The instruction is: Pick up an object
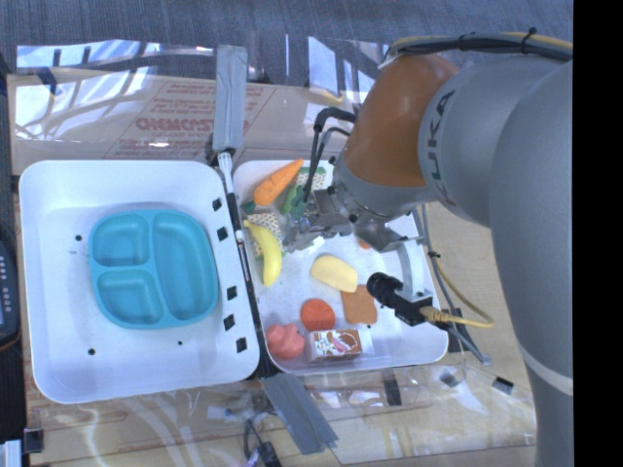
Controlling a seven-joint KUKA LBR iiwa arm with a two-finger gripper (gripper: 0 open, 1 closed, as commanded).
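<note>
The right bin (pixel 421 350) holds several toy foods. An orange carrot (pixel 277 181) lies at its back left, and a yellow banana (pixel 266 253) runs along its left wall. A pale yellow lump (pixel 334 272) sits in the middle. In front of it are a red tomato (pixel 316 313), a brown biscuit (pixel 359 305), a pink piece (pixel 284 340) and a small printed packet (pixel 336 343). My gripper (pixel 304 224) hangs low over the bin's back left part, just right of the banana's upper end and below the carrot. A green piece (pixel 293 200) shows partly beside it.
The left bin (pixel 49 358) holds a blue divided tray (pixel 153 267). A grey taped ridge (pixel 229 105) and a row of black clips (pixel 232 290) separate the two bins. The arm's orange band (pixel 394 125) and grey body cover the right bin's back right.
</note>
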